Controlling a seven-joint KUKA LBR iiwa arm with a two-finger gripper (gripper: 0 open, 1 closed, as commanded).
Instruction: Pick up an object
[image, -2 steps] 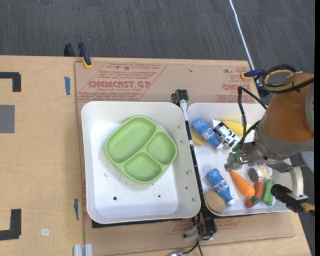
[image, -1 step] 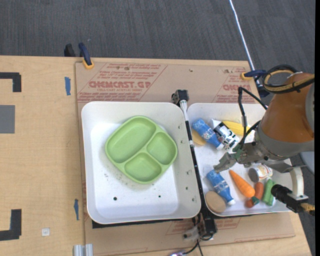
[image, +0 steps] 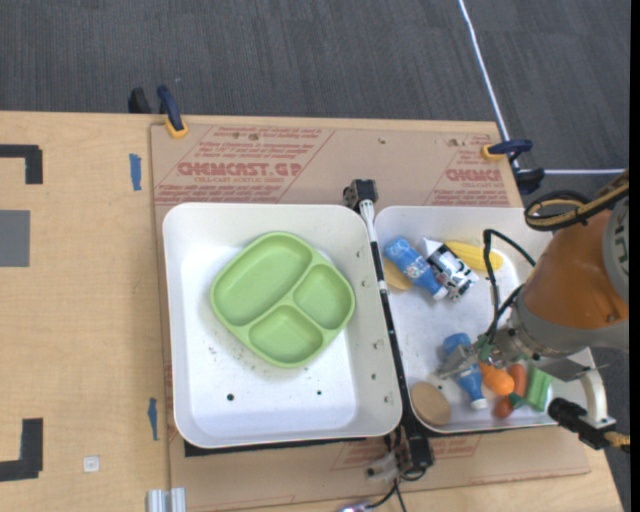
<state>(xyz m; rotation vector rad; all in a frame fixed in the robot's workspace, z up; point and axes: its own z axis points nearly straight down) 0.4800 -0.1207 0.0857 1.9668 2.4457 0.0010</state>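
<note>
The arm (image: 575, 285) had a fat orange band w/ a grey section just below it, toward the gripper (image: 487, 352). Black cables looped over the orange part, up and away from the gripper. A white bracket sat beside the wrist.

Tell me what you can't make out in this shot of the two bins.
- Gripper: the arm's wrist covers it, so the finger state is unclear.
- Small objects under the wrist: partly hidden, too jumbled to identify.
- Arm: cut off by the right edge.
</note>
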